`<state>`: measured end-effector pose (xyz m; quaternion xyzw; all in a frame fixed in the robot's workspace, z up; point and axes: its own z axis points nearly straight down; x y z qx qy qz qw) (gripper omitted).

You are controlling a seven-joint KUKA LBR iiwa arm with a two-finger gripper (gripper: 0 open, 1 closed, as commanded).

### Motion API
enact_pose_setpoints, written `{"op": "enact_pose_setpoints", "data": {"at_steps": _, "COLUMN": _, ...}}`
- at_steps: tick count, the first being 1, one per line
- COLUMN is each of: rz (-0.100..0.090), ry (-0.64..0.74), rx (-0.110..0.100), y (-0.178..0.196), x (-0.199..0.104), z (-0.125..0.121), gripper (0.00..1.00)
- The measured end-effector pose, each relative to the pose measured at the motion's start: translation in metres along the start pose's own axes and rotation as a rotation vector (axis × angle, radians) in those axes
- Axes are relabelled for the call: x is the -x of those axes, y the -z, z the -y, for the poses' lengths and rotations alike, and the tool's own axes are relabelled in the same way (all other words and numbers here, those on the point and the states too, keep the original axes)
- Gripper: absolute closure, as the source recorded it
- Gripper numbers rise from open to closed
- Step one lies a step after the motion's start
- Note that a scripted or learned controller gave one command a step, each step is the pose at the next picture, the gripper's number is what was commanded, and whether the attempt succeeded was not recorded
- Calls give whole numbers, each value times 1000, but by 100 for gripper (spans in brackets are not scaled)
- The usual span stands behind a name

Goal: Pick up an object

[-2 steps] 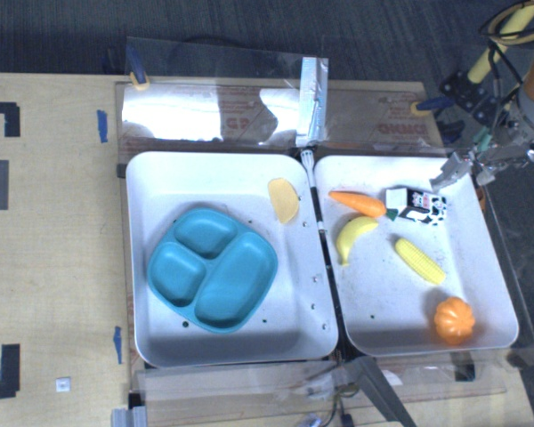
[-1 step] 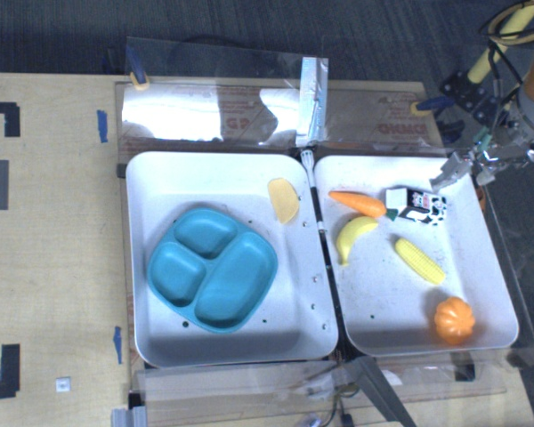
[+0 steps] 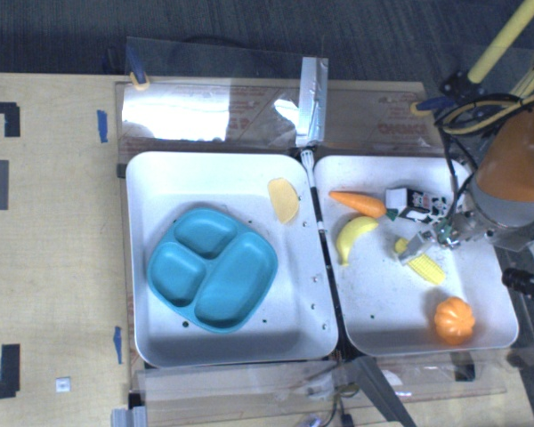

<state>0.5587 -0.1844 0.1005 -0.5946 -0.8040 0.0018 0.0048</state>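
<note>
Fingers [image 3: 418, 245] of the arm [image 3: 507, 176], too blurred to tell whether open or closed, sit in the right bin [image 3: 489, 327] at the corn cob [image 3: 424, 265], with banana [image 3: 354, 236], carrot [image 3: 360, 204] and orange [image 3: 454, 318] nearby.

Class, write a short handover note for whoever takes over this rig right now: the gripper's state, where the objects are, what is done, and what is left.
Gripper: low in the right bin, at the corn cob; grasp cannot be confirmed.
Right bin: carrot at the far left, banana just below it, corn cob in the middle, small orange pumpkin at the near right.
Left bin: blue divided plate, yellow chip-shaped piece near the divider.
Done: arm is down among the objects.
Left: secure one object and lift it.
</note>
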Motion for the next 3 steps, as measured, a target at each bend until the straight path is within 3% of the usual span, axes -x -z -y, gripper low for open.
{"op": "enact_pose_setpoints", "data": {"at_steps": 1, "rz": 8, "ry": 0, "rx": 13, "y": 16, "x": 2, "z": -4, "gripper": 100}}
{"op": "enact_pose_setpoints", "data": {"at_steps": 2, "rz": 12, "ry": 196, "rx": 13, "y": 32, "x": 44, "z": -7, "gripper": 100}}
{"op": "enact_pose_setpoints", "data": {"at_steps": 3, "rz": 11, "ry": 270, "rx": 17, "y": 104, "x": -12, "z": -81, "gripper": 100}}
